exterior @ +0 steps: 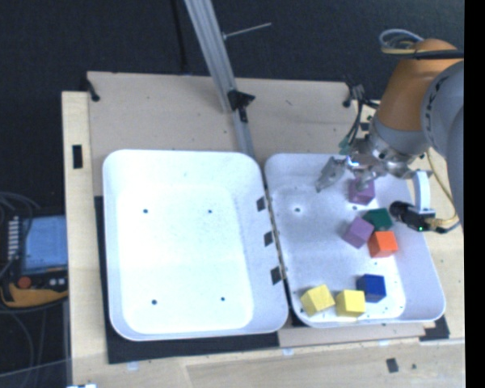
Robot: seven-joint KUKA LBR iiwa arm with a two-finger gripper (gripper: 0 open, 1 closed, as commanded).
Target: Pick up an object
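A pale wooden bench (pixel 170 111) sits on dark carpet and bears two shallow white bins. The left bin (pixel 121 217) lies beside the right bin (pixel 307 241), their rims touching. In the right bin, blocks gather toward four o'clock: a purple block (pixel 358 232), a green block (pixel 379 218), an orange block (pixel 383 243), a blue block (pixel 372 286) and two yellow blocks (pixel 317 299) (pixel 350 301). At one o'clock the gripper (pixel 352 172) hangs over another purple block (pixel 361 191); I cannot tell its fingers' state. A metal pole (pixel 214 51) slants across twelve o'clock.
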